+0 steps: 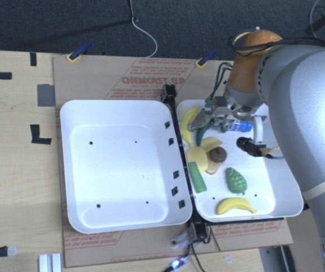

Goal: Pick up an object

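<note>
Yellow plastic just under the tool (203,122): a toy banana (189,119) lying at the upper end of the right bin (284,200), with metal prongs spread to either side of its lower tip, apparently parted and closed on nothing yet. Directly below the tool, a pale yellow piece (198,154) and a brown-capped mushroom-like toy (215,155), touching each other; below those and slightly left, a green stick (196,177) against the bin's left wall. Further below and right, a knobbly green fruit (236,181), then a second banana (235,206) near the bottom rim. Beside the tool on the right, a blue-and-white item (240,127), partly hidden. Left of everything, the other white bin (71,118) on the worktop. Likely snag from here: crowding. Closing on the banana's curved, tapering end could squeeze it out sideways, or pinch the pale piece alongside and lift neither cleanly. Also close to the dividing wall, so a clipped rim is possible.
</note>
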Tool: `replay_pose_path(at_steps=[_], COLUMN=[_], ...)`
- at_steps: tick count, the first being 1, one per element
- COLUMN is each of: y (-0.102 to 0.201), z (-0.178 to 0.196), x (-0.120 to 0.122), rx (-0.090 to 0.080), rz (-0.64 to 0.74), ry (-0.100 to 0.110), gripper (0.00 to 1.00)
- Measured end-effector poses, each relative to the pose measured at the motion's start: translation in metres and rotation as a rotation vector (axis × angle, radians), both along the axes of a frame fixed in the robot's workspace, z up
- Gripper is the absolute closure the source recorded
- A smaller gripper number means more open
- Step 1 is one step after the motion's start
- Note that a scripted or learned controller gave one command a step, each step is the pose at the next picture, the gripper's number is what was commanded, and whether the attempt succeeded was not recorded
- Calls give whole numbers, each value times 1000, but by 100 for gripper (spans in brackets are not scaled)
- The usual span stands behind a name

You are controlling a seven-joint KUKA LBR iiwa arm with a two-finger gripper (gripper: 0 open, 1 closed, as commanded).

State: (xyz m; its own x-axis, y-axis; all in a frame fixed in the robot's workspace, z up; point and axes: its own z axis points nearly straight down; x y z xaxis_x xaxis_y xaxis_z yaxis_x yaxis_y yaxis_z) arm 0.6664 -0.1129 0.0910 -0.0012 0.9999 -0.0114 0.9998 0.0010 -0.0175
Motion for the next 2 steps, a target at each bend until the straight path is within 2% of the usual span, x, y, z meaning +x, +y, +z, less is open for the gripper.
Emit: replay_pose_path(at_steps=[1, 2], y=[3, 2], z=[8, 9], x=[0, 0], rx=[3, -3], rz=[-1, 1], ry=[-5, -5], gripper=[100, 0])
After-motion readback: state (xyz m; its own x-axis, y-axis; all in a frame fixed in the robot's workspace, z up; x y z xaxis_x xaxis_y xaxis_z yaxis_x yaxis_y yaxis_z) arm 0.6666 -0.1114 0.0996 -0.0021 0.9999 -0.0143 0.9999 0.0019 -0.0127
